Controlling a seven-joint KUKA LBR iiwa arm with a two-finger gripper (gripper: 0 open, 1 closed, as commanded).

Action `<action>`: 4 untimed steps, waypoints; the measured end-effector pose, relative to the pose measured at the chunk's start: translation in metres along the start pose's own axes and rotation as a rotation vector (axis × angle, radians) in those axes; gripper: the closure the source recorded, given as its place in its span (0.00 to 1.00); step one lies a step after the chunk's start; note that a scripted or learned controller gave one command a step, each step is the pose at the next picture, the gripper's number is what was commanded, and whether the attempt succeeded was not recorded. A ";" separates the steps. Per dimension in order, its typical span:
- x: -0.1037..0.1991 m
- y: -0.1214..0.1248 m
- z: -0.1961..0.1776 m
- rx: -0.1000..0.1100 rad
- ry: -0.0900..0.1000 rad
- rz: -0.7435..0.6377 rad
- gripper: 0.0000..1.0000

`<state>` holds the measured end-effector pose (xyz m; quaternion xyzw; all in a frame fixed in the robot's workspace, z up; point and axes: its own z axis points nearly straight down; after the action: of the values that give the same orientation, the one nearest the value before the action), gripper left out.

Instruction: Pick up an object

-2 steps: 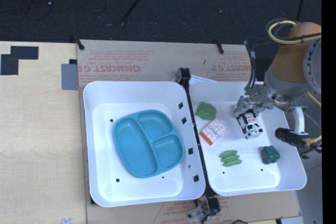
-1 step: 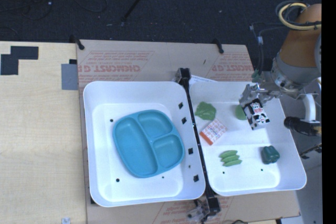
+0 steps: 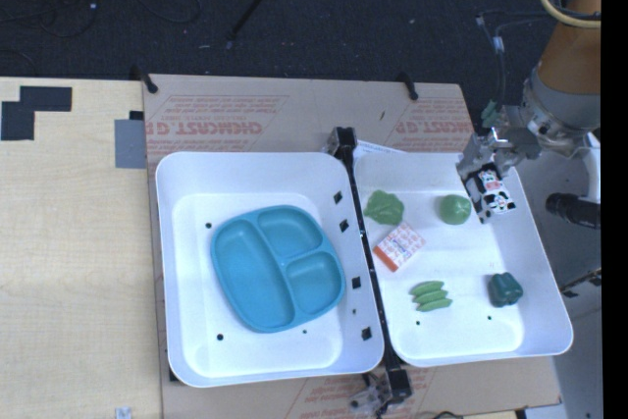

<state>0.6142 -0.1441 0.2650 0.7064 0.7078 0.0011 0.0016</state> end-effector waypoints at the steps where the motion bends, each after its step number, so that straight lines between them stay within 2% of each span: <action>1: 0.000 0.000 -0.007 0.005 0.001 -0.001 1.00; 3: 0.092 -0.041 0.027 0.011 0.003 -0.002 1.00; 4: 0.142 -0.053 0.023 0.009 0.003 -0.002 1.00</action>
<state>0.5608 -0.0023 0.2413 0.7056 0.7086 -0.0009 -0.0028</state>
